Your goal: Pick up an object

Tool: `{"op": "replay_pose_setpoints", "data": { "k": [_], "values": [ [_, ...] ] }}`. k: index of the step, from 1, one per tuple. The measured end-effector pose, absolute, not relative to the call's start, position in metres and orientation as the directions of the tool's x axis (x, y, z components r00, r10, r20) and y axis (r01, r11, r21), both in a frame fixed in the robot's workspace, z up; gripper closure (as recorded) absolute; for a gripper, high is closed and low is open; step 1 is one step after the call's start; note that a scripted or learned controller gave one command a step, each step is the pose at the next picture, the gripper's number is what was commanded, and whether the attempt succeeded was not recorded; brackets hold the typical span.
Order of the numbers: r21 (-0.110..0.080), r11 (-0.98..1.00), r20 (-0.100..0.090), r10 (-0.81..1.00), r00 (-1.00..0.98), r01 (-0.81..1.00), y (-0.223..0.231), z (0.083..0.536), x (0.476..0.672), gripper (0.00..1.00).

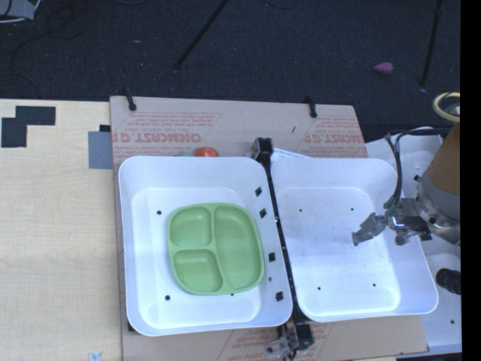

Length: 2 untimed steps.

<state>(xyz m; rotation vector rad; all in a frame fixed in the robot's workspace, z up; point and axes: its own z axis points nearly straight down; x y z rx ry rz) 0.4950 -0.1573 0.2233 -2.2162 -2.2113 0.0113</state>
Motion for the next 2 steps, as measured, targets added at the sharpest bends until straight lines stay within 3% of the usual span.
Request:
{"op": "replay_pose_setpoints", "data": {
  "k": [1, 2],
  "values": [
    [-0.002, 0.000, 0.000, 1.000, 0.000, 1.000, -0.158, 0.229, 0.497, 0.00],
    [-0.008, -0.001, 0.003, 1.000, 0.001, 1.000, -0.158, 0.182, 0.489, 0.00]
  ]
}}
